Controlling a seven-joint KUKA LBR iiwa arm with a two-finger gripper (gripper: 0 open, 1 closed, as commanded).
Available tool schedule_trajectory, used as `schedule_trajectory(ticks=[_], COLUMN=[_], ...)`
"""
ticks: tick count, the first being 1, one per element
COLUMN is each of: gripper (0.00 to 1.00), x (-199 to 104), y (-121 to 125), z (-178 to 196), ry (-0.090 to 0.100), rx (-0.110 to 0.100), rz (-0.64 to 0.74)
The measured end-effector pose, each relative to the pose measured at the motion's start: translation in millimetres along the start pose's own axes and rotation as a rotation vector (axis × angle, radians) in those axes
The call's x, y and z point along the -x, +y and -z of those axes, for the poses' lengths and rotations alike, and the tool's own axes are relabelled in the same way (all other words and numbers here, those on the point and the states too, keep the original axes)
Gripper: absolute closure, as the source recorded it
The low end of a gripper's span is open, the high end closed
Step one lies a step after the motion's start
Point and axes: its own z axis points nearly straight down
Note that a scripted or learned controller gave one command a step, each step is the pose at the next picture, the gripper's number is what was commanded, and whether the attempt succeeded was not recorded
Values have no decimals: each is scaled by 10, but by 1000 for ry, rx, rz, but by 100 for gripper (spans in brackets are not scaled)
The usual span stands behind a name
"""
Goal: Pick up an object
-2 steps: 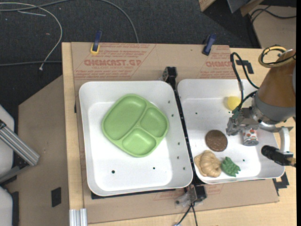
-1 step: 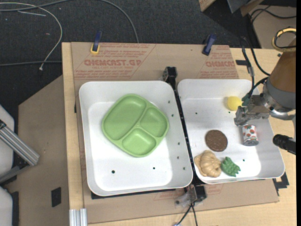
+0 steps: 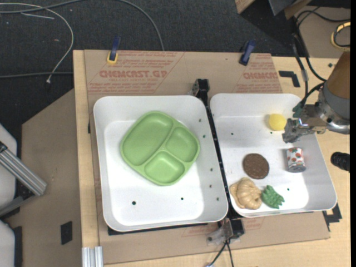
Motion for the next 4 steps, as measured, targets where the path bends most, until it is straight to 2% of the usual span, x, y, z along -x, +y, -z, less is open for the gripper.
schedule_trajectory(ticks=[2,3,4], gripper=[100,100,100], x=[-1105,-1644,-2218], y=[222,471,601], z=[87,-32,-37], ry=[2,2,3], rx=[-2,-2,-2], rz=[3,5,5])
